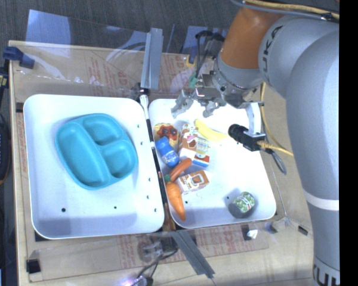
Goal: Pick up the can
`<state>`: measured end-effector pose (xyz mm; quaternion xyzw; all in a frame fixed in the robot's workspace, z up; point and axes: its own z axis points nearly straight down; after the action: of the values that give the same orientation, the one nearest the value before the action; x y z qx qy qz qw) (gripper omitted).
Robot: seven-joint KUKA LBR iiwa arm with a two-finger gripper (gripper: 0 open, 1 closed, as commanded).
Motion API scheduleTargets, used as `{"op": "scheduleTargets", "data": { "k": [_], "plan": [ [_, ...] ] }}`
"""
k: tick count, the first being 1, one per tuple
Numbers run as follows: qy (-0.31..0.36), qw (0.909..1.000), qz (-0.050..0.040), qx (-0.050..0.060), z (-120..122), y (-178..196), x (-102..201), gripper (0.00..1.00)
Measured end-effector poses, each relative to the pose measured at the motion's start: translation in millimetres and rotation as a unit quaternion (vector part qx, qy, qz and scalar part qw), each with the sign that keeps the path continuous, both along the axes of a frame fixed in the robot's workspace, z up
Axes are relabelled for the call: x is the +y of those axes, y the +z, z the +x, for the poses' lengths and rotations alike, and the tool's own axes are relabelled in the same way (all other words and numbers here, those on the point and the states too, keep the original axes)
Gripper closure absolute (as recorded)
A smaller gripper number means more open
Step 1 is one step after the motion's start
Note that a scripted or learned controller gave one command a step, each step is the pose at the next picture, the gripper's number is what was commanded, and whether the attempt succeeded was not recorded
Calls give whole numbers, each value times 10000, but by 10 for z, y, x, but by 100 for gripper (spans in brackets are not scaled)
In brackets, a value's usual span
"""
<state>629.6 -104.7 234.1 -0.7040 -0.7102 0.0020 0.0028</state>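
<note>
The can is small and silver with a green label, and it lies in the front right corner of the right bin. My gripper hangs over the far left part of that bin, well behind the can and to its left. Its fingers are spread open with nothing between them. A clutter of other items lies between the gripper and the can.
A blue divided plate fills much of the left bin. Along the right bin's left side lie a banana, a blue bottle, two small cartons and a carrot. White floor shows around the can.
</note>
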Motion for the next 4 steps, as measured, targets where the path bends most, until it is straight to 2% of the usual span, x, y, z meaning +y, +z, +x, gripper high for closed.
{"op": "scheduleTargets", "data": {
  "k": [1, 2, 3, 4],
  "plan": [
    [218, 9998, -4, 0, -440, -821, -504, 0],
    [271, 9996, -1, -2, -544, -1434, -1061, 0],
    [301, 9995, -4, 11, -545, -1336, -1061, 100],
    [-784, 9969, -15, -20, -446, -1425, -245, 100]
  ]
}}
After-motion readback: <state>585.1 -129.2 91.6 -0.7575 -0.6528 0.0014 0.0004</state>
